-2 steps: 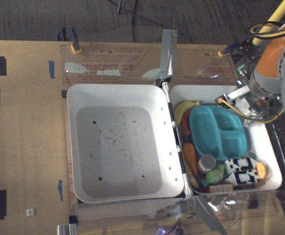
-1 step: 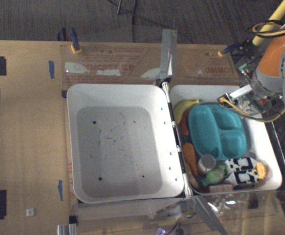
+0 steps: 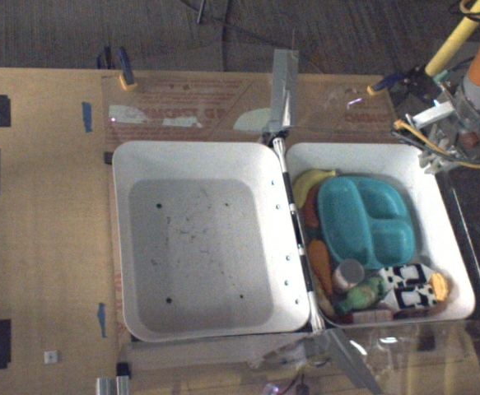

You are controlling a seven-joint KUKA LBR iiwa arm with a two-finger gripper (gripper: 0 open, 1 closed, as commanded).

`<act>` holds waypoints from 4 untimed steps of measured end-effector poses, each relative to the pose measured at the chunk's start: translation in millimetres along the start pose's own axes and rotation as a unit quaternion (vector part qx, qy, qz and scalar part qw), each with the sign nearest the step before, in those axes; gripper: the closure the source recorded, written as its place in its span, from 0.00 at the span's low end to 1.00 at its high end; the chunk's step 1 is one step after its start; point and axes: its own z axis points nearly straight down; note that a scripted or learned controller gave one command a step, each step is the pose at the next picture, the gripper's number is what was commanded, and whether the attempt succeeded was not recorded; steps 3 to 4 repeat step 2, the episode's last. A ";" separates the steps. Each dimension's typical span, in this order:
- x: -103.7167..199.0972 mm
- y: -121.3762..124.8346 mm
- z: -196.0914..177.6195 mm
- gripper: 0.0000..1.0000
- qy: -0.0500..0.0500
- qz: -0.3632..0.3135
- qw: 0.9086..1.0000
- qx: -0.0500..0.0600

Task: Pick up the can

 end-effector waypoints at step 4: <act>-88.9 -95.2 5.6 1.00 -0.001 0.093 0.996 0.001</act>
